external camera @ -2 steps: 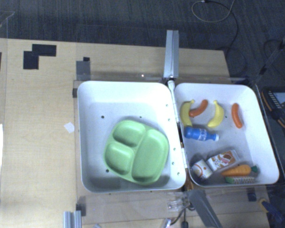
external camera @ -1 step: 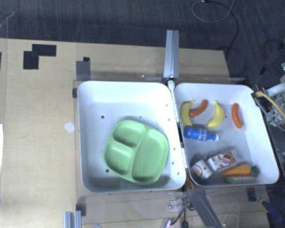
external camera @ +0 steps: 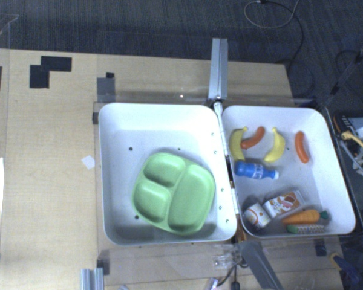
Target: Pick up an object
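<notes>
Pick candidates sit in both bins. The left bin (external camera: 112, 162) has one green tray (external camera: 174, 192), lying flat near the front-right corner. It's prob rigid plastic, light but wide, w/ a low smooth rim, so it's a poor pinch; go for an edge or a divider ridge if you must. The right bin (external camera: 333, 162) has the small stuff. There are 2 bananas (external camera: 238, 142) at the back w/ a sausage (external camera: 253, 138) lying between them, touching or overlapping, can't tell which. A 2nd sausage (external camera: 302, 147) lies alone nr the right wall. The blue bottle (external camera: 256, 171) lies on its side mid-bin: round, slick, likely to roll, so grip across the body. At the front, the carton (external camera: 283, 204) is boxy w/ flat sides and prob the easiest hold. The carrot (external camera: 304, 217) is just beside it, thin and tapered, so take it mid-length. All look like toy-type items, light and stiff, not fragile, imo. A small pack (external camera: 254, 215) at the front-left corner is too blurry to ID. Labels are unreadable. The desk (external camera: 42, 180) front edge is cut off by the frame.
</notes>
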Controlling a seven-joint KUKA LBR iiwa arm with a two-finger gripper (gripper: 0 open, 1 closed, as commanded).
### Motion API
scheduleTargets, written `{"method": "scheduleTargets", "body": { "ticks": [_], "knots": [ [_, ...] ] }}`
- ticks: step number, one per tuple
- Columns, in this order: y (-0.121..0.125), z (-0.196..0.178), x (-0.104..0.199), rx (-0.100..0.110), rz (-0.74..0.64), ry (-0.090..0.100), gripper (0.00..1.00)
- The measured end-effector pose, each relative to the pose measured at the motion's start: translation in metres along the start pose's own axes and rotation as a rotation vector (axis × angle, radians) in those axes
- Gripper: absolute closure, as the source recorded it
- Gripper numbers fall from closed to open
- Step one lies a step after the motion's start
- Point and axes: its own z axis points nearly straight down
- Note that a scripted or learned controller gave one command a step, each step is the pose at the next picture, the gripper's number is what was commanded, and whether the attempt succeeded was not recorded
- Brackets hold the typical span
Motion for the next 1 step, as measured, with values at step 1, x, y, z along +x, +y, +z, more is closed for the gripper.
{"method": "scheduleTargets", "body": {
  "ticks": [1],
  "knots": [
    [-0.0005,-0.0104,0.0016,-0.001,-0.008,0.001,1.0]
  ]
}}
